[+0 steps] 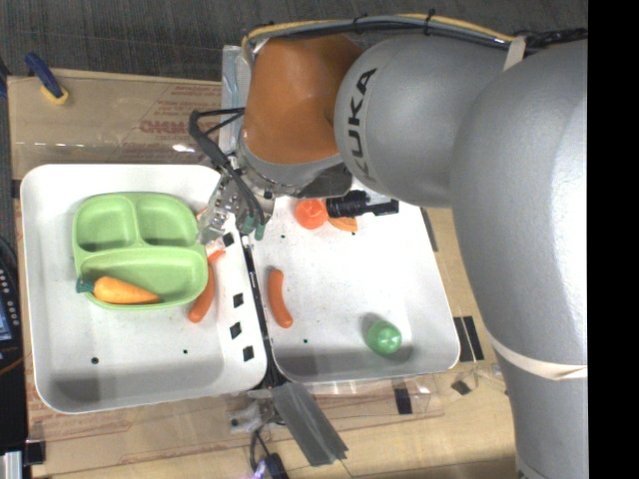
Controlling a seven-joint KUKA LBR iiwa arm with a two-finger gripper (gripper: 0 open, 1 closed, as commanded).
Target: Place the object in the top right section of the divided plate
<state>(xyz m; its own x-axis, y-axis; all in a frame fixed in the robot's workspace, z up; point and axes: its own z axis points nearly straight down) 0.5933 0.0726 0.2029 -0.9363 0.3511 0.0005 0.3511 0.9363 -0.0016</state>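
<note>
A green divided plate (138, 249) lies in the left bin (60, 347), with two small sections at the top and one long section below. An orange carrot (124, 290) rests in the long lower section. The plate's top right section (166, 222) holds nothing. My gripper (230, 218) hangs over the ridge between the two bins, just right of the plate's top right corner. Its tip is small and cluttered, and I see no object between its ends. An orange sausage-shaped piece (201, 302) lies on the bin floor against the plate's right edge.
The right bin (429, 297) holds another orange sausage piece (280, 297), a green ball (382, 337), a red-orange item (311, 213) and an orange piece (344, 224) partly under the arm. The big grey arm (449, 118) covers the bench's upper right.
</note>
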